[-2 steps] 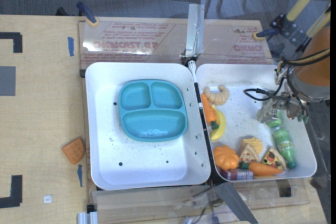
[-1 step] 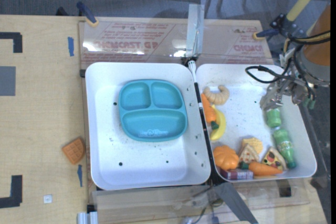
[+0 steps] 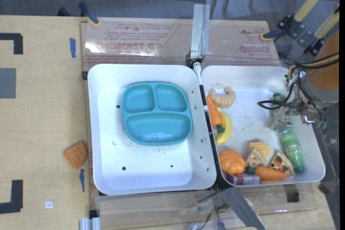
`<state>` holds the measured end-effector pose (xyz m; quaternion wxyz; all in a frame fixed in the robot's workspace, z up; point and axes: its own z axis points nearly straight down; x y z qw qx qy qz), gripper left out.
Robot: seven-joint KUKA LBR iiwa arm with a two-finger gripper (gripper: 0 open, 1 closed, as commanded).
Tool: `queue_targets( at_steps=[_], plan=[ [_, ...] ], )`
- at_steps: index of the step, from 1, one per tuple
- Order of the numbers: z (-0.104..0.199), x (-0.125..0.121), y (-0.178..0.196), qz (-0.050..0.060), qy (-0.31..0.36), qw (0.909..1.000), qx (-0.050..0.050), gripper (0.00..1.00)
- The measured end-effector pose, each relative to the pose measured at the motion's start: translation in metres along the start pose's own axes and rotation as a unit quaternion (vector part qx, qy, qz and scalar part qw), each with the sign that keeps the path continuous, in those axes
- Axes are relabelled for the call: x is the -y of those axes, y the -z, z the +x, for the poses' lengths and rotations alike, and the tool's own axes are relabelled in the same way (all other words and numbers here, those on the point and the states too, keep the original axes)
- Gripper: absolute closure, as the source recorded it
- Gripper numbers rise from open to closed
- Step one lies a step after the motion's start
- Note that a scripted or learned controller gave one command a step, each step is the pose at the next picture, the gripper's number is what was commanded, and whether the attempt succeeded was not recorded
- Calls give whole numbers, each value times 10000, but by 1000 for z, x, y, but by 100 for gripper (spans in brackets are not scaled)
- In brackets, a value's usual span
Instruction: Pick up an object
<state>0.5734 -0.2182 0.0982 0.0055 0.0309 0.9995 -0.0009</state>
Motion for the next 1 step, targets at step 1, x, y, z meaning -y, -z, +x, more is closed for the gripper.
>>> queue_targets(
  at_steps=[1],
  plan=[
    [1, 0, -2, -6, -1, 10000, -18, 0]
  ],
)
